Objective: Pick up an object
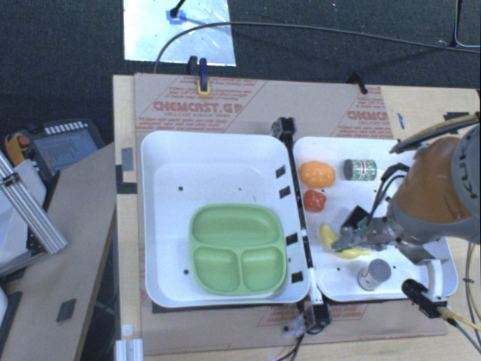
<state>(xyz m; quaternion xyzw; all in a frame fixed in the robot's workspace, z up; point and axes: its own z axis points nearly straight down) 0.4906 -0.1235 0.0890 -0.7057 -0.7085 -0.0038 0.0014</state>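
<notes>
Step in hand: descent onto a pick target in the right bin [443, 277]; I judge the lift has not begun.
Jaws position: my gripper [353, 235] sits low over the right bin, its tip just above or touching the yellow banana-like item [334, 243].
Jaws state: I cannot tell whether they stand wide or narrow; the dark tip blocks the gap and nothing shows clearly between the fingers.
Task target: the yellow item lies near the left wall of the right bin, partly hidden under my gripper.
Technique: centre my jaws across the narrow width of the yellow item, not along its length; a curved body is likely to roll out of an end-on grip.
Clearance: the small red item [314, 199] lies just behind the target, and the grey cylinder [373, 273] lies near in front; I should come straight down to avoid nudging either.
Check before lift: confirm contact on both sides, then rise vertically, clear of the bin wall.
Right bin contents: orange fruit [317, 174], green-labelled can [361, 170], red item, yellow item, grey cylinder.
Left bin [161, 201] contents: green divided plate [237, 248], three compartments, nothing seen in them.
Support: both bins rest side by side on the tabletop [316, 100].
</notes>
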